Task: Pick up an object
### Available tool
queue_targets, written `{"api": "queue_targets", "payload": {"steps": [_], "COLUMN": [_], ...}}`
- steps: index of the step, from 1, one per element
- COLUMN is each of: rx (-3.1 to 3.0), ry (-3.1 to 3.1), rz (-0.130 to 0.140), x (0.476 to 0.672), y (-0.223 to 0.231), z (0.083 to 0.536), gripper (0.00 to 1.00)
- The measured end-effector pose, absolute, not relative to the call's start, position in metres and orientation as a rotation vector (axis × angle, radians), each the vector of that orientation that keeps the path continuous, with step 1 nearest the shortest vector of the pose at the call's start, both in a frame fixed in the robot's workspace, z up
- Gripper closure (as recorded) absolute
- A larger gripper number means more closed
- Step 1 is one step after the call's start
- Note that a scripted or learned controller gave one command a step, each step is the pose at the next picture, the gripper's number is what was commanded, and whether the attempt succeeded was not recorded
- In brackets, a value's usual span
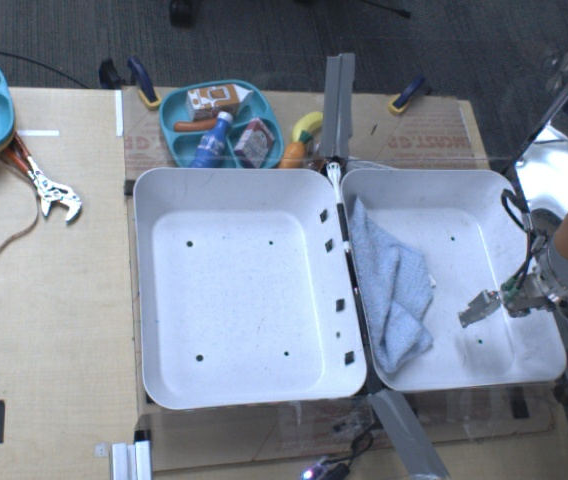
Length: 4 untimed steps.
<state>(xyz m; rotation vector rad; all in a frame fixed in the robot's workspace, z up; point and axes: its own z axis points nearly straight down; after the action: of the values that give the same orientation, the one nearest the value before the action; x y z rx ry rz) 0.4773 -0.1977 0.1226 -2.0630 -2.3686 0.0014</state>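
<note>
1. Two shallow white bins sit side by side on a tan bench [44, 348] above dark carpet; a teal tray [176, 118] of small items stands behind them.
2. The gripper [482, 308] hangs over the right bin [434, 190], near its right wall; whether its fingers are parted or hold anything cannot be told.
3. A pale blue cloth [392, 293] lies crumpled along that bin's left side, well apart from the gripper, while the left bin [234, 288] offers open floor.

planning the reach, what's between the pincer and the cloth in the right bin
In the camera view, only bare white bin floor lies between the pincer and the grey-blue cloth; nothing blocks the stretch.
</note>
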Motion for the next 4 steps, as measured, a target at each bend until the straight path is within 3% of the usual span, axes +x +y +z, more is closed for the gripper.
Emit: {"api": "queue_targets", "payload": {"steps": [1,2,3,4], "rx": [-2.270,-2.381,-2.423,-2.421], "ry": [-2.172,-2.042,-1.997,-2.000], "rz": [0.002,-0.004,0.003,0.004], "x": [0.567,0.539,0.546,0.546], "y": [-0.187,-0.215,-0.196,-0.196], "z": [0.092,0.123,0.091,0.100], "gripper": [0.00,0.00,0.00,1.00]}}
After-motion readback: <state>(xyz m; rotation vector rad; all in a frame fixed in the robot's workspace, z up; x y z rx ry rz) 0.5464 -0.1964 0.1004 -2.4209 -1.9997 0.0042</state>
